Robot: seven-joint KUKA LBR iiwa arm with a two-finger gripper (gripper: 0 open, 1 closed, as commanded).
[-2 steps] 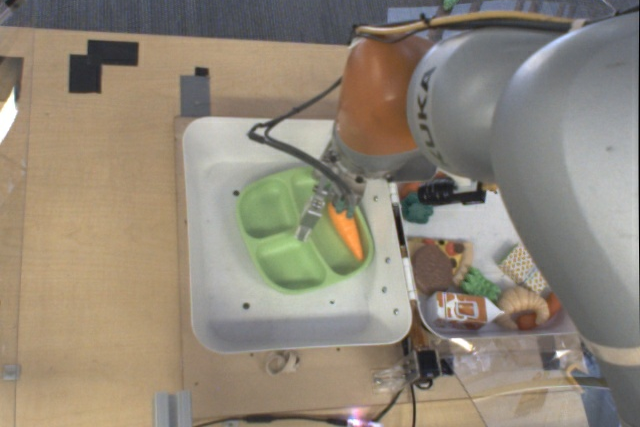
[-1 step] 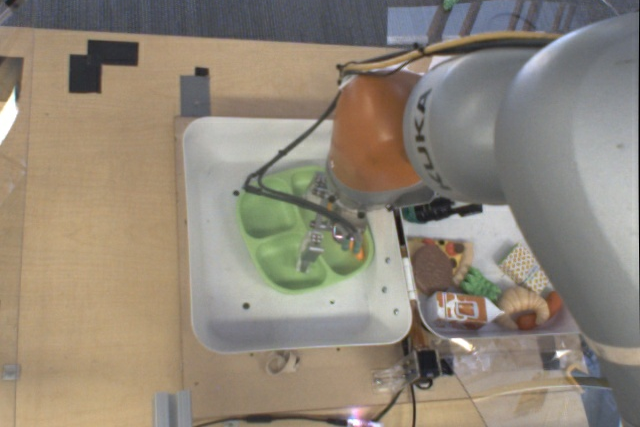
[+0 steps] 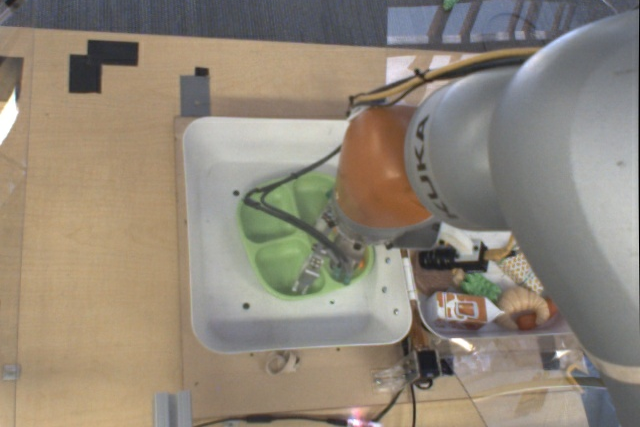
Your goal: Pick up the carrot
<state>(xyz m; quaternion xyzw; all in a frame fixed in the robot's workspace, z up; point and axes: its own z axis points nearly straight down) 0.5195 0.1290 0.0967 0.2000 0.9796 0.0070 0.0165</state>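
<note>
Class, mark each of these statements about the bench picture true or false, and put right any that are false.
1. The gripper is over the green dish. True.
2. The green dish lies in the right bin. False: it lies in the left bin.
3. The band above the wrist is blue. False: it is orange.
4. Toy food lies in the right bin. True.
5. The bench is wooden. True.
</note>
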